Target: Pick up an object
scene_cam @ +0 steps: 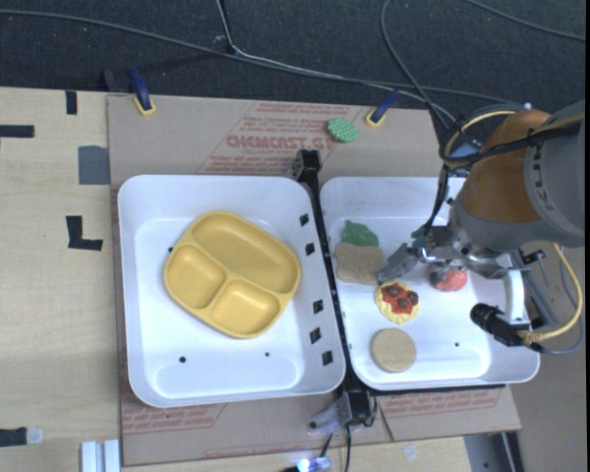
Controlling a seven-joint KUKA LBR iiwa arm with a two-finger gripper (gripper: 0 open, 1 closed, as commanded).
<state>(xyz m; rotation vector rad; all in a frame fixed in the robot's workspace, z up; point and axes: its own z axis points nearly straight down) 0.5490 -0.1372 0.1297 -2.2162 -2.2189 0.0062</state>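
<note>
The right bin (472, 200) holds several toy foods. A green leafy piece (359, 232) lies next to a tan bread slice (357, 263) by the divider. A yellow piece with red spots (398, 302) lies in the middle, a round tan cookie (393, 350) is near the front, and a red piece (450, 279) sits under the wrist. My gripper (409, 251) hangs low over the bin's middle, just right of the bread slice and above the yellow piece. It is open with nothing between its fingers.
The left bin (143, 214) holds a yellow divided plate (231, 273). A small green object (342, 131) lies on the cardboard behind the bins. A black divider clip (308, 165) sits where the bins meet. Cables run across the dark floor at the back.
</note>
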